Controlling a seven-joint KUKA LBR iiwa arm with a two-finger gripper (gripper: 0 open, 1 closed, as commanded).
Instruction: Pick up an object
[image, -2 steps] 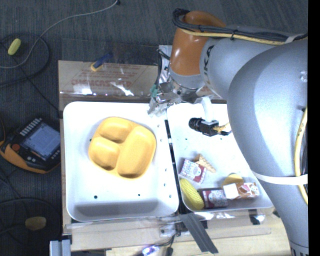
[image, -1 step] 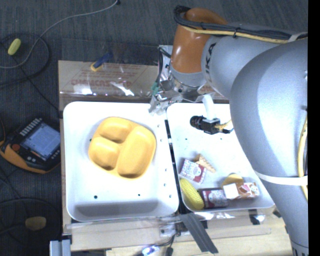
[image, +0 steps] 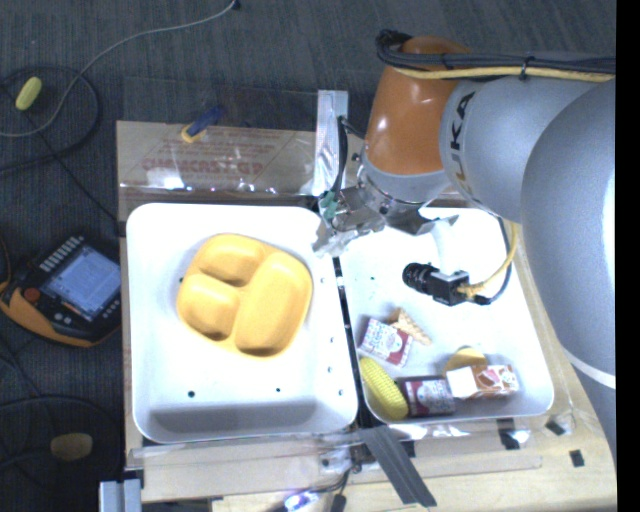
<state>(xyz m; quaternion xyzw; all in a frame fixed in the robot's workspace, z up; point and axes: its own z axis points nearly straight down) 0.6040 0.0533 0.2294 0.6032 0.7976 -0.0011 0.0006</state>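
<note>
Yellow bun (image: 243, 293) centred in left bin (image: 165, 400) — bare floor all round, hand (image: 332, 230) at the bins' shared rim, grip unreadable

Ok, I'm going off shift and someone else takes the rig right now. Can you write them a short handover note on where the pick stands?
Gripper: over the top end of the divide between the two bins. Open or shut cannot be told, and nothing is seen held in it.
Left bin: one big yellow lump.
Right bin: along its lower part lie a red and white packet, a corn cob, a dark can and a small carton.
Done: nothing lifted, as far as the view shows.
Left: pick one thing up.
</note>
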